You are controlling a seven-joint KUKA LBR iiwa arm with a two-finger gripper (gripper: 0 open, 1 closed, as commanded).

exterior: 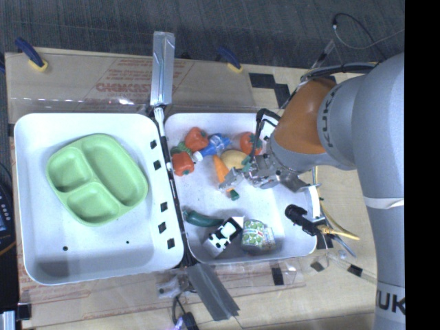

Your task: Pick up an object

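My gripper is low in the right bin, at the middle of its toy pile. Its metal fingers sit beside an orange carrot-like toy and a yellowish toy. A small dark green piece lies just below the fingers. Further left lie two red-orange toys and a blue toy. Another red toy rests against the wrist. Whether anything sits between the fingers is hidden.
The left bin holds a green divided plate. Near the right bin's front wall lie a dark green curved piece, a black-and-white toy and a green patterned ball. The arm covers the bin's right side.
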